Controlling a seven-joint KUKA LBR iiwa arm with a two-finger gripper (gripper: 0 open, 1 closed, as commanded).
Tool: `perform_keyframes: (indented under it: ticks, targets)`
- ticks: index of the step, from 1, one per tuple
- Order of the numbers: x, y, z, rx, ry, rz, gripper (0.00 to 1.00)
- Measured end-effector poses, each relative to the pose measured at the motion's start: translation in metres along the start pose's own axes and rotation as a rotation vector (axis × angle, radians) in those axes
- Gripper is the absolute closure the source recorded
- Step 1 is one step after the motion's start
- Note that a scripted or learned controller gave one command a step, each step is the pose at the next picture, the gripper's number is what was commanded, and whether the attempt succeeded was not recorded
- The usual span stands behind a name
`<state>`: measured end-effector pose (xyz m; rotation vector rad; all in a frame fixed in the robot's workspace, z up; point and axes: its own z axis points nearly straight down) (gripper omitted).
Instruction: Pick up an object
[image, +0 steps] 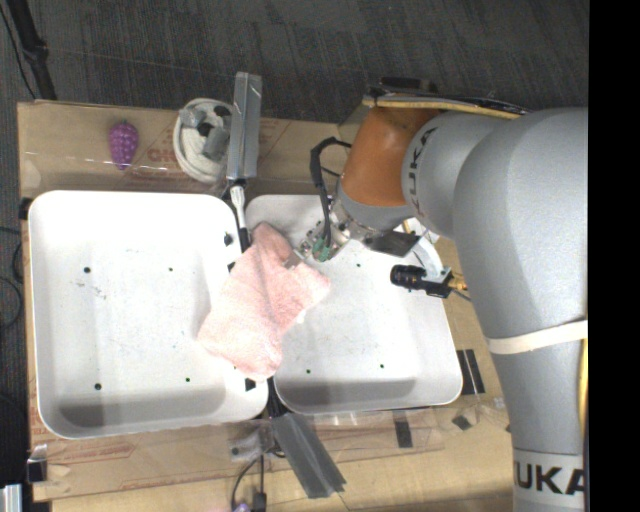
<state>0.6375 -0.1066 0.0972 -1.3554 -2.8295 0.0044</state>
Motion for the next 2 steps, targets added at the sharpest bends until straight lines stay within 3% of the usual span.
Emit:
perform_keyframes:
  ticks: [1, 2]
  targets:
    - [0.022, 0.029, -0.093, -0.001, 0.0, 0.13, 1.0]
    - [0.054, 0.068, -0.099, -0.002, -0.001, 0.056, 1.0]
